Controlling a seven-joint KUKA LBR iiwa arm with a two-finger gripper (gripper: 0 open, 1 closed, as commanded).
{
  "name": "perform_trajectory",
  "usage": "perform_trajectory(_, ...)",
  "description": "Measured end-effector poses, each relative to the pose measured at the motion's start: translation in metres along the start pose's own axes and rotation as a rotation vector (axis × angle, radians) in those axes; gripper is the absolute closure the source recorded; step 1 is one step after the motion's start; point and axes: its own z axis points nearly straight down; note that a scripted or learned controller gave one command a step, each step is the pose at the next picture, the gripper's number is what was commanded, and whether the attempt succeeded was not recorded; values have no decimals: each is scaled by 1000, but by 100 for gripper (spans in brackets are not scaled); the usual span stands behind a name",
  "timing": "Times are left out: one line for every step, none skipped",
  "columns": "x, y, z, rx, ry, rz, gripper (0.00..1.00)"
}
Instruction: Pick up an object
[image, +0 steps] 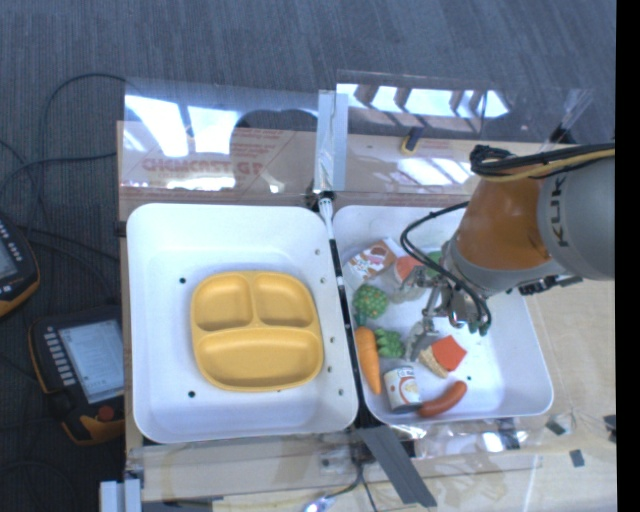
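Carrot (369, 361), smooth tapered orange, glossy sausage (443, 399)

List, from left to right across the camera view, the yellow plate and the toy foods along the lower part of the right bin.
Yellow three-compartment plastic plate → orange toy carrot → small white labelled can → red-brown toy sausage.

Toy foods (400, 340) lie scattered flat in the right bin (520, 385).

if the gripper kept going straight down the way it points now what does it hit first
Probably the orange-and-white toy wedge, which lies just under the gripper in the right bin; depth is unclear, and the broccoli lies close beside.
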Motion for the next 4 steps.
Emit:
perform_trajectory(68, 13, -1, 1, 0, 55, 0)
perform_trajectory(1, 21, 0, -1, 3, 129, 0)
perform_trajectory(-24, 29, 1, -2, 6, 143, 0)
perform_trajectory(10, 25, 0, -5, -1, 325, 0)
